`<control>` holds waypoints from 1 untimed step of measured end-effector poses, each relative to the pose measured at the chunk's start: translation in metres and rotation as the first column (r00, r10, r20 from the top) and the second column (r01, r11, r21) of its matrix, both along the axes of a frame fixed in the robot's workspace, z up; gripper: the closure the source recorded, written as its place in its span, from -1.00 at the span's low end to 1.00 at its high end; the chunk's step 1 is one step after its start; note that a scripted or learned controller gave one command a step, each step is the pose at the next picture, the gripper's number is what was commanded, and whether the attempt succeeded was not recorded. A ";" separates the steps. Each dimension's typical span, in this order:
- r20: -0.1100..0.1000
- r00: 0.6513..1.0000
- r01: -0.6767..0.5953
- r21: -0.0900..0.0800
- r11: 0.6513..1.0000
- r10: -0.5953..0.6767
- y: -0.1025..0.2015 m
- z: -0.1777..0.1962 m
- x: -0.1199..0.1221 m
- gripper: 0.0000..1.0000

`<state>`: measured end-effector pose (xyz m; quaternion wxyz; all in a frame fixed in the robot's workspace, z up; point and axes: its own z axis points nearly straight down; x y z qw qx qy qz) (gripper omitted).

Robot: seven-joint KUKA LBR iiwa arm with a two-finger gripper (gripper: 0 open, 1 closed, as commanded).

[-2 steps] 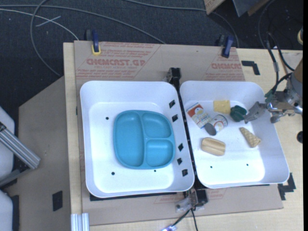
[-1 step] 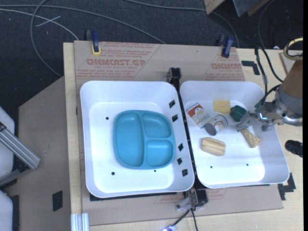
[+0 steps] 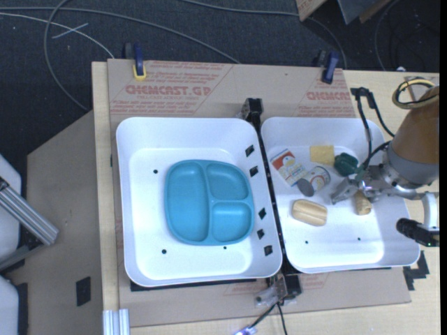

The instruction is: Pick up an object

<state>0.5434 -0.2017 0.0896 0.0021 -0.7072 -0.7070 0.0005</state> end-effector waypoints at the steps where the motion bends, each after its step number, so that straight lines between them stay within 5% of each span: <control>1: 0.001 1.000 0.000 0.000 1.000 0.000 0.000 -0.005 0.000 -1.00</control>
